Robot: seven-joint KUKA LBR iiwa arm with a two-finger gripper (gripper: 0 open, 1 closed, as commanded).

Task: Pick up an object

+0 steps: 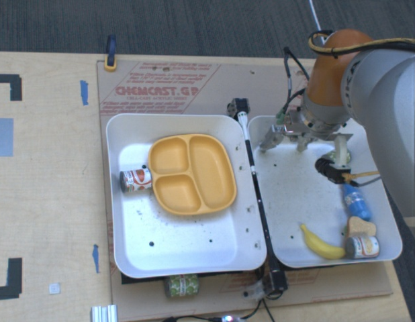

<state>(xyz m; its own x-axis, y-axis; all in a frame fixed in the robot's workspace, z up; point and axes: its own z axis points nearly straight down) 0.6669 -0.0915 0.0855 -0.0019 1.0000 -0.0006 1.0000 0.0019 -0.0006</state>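
Noted gripper (303,138) poised over right bin (288,200), far edge; jaws' spread could not tell. Banana (320,243) lay near corner, apart from blue bottle (356,202). I judged banana best target: approach across its curve, clear of wall.

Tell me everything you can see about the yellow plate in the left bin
The plate is a rounded-square, matte yellow-orange tray, plastic by the look of it, split into three compartments: two smaller ones on the left and one long one on the right. It lies flat and upright in the upper middle of the left bin, turned slightly. A small red and white can lies against its left edge.
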